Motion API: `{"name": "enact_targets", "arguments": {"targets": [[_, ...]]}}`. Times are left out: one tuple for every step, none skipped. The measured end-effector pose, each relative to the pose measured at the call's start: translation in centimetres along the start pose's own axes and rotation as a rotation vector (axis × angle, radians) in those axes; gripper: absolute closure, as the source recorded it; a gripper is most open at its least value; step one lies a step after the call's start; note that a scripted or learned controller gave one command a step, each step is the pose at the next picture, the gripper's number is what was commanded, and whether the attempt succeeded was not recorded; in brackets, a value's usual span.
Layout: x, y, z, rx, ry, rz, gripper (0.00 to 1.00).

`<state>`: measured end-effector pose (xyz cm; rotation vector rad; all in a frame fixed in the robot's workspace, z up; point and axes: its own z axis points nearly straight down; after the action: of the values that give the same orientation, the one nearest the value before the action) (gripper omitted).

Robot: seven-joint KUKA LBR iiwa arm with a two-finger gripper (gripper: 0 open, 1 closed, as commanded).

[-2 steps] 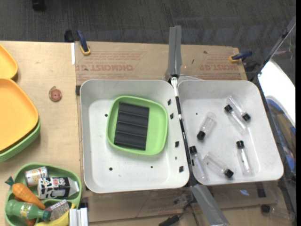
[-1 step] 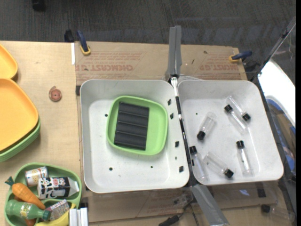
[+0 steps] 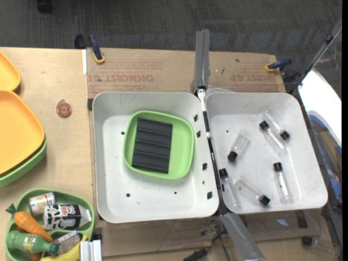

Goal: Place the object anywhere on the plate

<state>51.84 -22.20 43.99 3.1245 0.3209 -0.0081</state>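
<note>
plate (image 3: 185, 145): glossy green, rounded square, in the left bin (image 3: 109, 200).
object (image 3: 151, 144): black ribbed slab, matte, lay flat on the plate's centre.
vials (image 3: 237, 145): clear, black-capped tubes scattered in the right bin (image 3: 310, 194), at 3 o'clock from the plate.
gripper: cannot tell.

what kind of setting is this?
Likely a robotics lab bench: two white bins side by side on clamped cardboard, clear vials in the right one, a green plate in the left, toy food nearby.
</note>
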Motion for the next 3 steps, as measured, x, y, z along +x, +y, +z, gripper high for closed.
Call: {"name": "enact_targets", "arguments": {"targets": [[2.0,0.4,0.0,0.000,0.000,0.000,0.00],[3.5,0.7,0.0,0.000,0.000,-0.001,0.00],[4.9,1.0,0.0,0.000,0.000,-0.001,0.00]]}}
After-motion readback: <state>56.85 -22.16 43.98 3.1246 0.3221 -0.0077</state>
